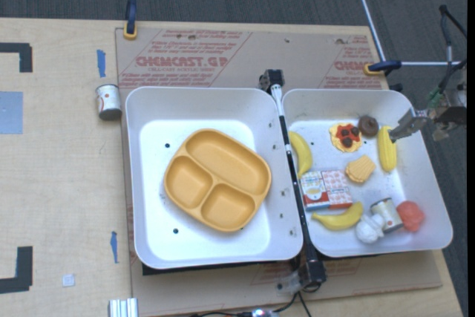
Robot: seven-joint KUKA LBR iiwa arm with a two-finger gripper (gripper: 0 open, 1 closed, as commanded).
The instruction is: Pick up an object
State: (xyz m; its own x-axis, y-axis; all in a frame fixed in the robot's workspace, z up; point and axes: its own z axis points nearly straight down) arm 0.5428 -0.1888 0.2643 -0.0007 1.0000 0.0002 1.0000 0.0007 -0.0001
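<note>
Right bin — banana beside gripper

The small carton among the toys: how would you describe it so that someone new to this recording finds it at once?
Look in the right-hand white bin, the one crowded with toy food, beside the bin holding the yellow divided tray. Near that bin's middle, just above the lower banana and below the waffle-like cracker, lies the small carton. It is the only boxy, printed item there, white with red edging.
</note>
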